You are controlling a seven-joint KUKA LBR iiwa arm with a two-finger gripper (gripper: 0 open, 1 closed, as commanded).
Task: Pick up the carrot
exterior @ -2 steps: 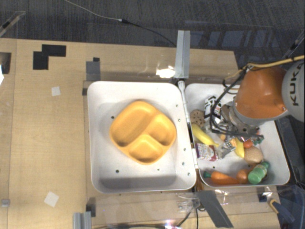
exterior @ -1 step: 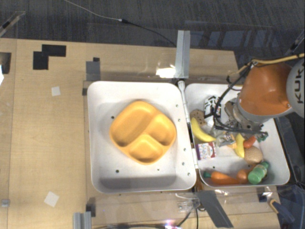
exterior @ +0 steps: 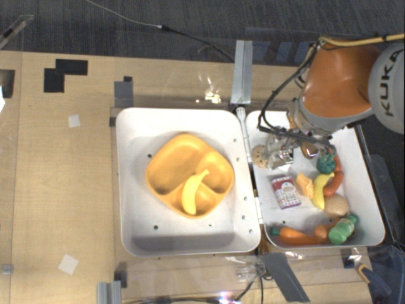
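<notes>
Camera view | carrot (exterior: 299, 236) by green bottle (exterior: 342, 229) | gripper (exterior: 279, 152) above

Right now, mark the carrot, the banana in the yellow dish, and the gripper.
carrot (exterior: 299, 236), camera view, middle of its orange body.
banana (exterior: 192, 191), camera view, middle of its curve.
gripper (exterior: 278, 154), camera view, midway between its fingertips.

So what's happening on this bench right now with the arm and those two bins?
The arm's gripper hangs over the upper left part of the right bin, among toy foods. The carrot lies apart from it, along that bin's lower edge beside a green bottle, not yet picked up. The left bin holds a yellow dish with a banana.
</notes>
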